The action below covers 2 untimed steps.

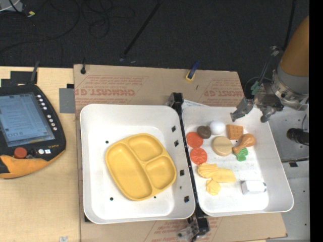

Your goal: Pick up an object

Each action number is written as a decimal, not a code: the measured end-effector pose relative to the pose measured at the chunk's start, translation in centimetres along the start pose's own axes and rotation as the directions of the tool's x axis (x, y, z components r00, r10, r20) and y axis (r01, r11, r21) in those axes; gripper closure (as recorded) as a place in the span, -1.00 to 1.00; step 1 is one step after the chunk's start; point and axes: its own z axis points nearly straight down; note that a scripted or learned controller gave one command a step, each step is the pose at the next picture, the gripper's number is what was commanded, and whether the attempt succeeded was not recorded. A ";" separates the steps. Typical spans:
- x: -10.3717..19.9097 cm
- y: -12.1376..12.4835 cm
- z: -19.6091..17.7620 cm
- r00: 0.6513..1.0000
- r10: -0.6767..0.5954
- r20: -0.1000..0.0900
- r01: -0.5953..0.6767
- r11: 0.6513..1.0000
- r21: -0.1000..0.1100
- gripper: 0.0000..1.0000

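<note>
Bench [126, 84]: hand [252, 113] spread open, holding nothing, above right bin [275, 185] rim.

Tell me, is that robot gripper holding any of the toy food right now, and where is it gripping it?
Nothing is held. The gripper hangs open above the right bin's far edge, with an empty gap between its fingers.

Both white bins [96, 135] look like smooth, slightly glossy plastic; the yellow divided tray [140, 165] seems matt plastic, on rough brown cardboard [131, 87].
</note>
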 end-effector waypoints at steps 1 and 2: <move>0.0 0.2 -0.7 1.000 -0.002 0.002 0.002 1.000 -0.012 -1.00; 0.6 -0.6 4.2 1.000 -0.003 0.001 0.003 1.000 -0.008 -1.00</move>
